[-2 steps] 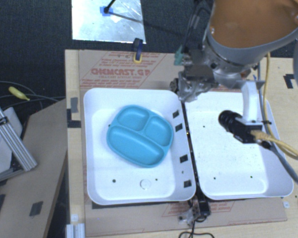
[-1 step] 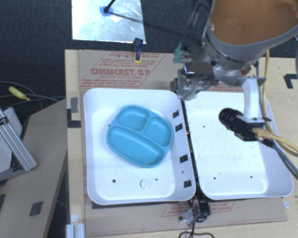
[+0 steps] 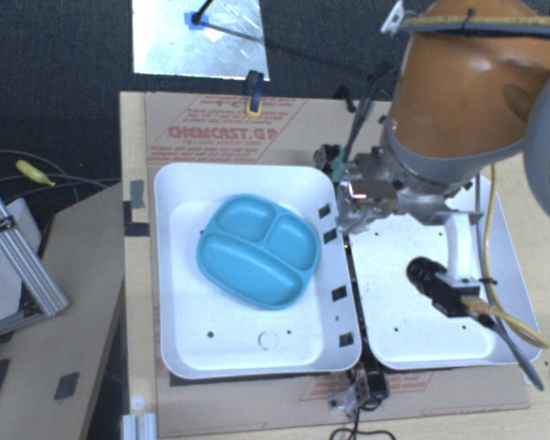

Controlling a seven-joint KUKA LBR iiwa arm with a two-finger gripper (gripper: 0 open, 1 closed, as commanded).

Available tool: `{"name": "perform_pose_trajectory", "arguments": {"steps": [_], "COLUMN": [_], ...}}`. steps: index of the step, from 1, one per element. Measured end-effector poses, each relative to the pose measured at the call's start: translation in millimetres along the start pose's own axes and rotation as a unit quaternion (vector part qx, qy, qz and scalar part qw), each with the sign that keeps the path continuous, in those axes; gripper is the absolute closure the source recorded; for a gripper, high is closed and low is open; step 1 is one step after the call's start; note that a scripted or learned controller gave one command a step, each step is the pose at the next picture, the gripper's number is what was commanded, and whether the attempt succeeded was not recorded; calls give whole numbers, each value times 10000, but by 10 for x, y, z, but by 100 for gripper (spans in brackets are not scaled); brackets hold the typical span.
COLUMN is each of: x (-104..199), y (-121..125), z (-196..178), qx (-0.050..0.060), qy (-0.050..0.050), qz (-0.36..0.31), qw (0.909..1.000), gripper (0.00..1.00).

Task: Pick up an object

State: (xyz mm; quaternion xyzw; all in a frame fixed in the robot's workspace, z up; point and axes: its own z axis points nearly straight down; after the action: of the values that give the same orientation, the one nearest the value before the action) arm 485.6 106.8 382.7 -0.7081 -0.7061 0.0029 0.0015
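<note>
A light blue divided plate [image 3: 257,250] lies flat in the middle of the left white bin [image 3: 176,246], tilted a little on the diagonal. My gripper [image 3: 350,211] hangs under the big orange-brown wrist, over the inner wall where the two bins meet, near their far end. It is to the right of the plate and apart from it. The wrist hides most of the gripper, and I see nothing held in it. The right white bin [image 3: 394,337] lies beneath the arm.
Both bins rest on a printed cardboard sheet [image 3: 220,131]. A shiny foil sheet [image 3: 197,26] lies beyond it at the back. An aluminium rail [image 3: 18,255] stands off the bench at the left. Black clips line the shared wall of the bins.
</note>
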Motion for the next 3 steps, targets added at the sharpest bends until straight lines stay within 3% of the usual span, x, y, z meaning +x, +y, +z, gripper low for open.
{"name": "perform_pose_trajectory", "arguments": {"steps": [1, 2, 3], "x": [44, -392, 545], "y": [10, 14, 2], "z": [-385, -99, -535], "qx": [-56, -36, -61], "qy": [18, 7, 33], "qz": [-34, 3, -79], "qw": [10000, 10000, 9999], "gripper": [100, 100, 100]}}
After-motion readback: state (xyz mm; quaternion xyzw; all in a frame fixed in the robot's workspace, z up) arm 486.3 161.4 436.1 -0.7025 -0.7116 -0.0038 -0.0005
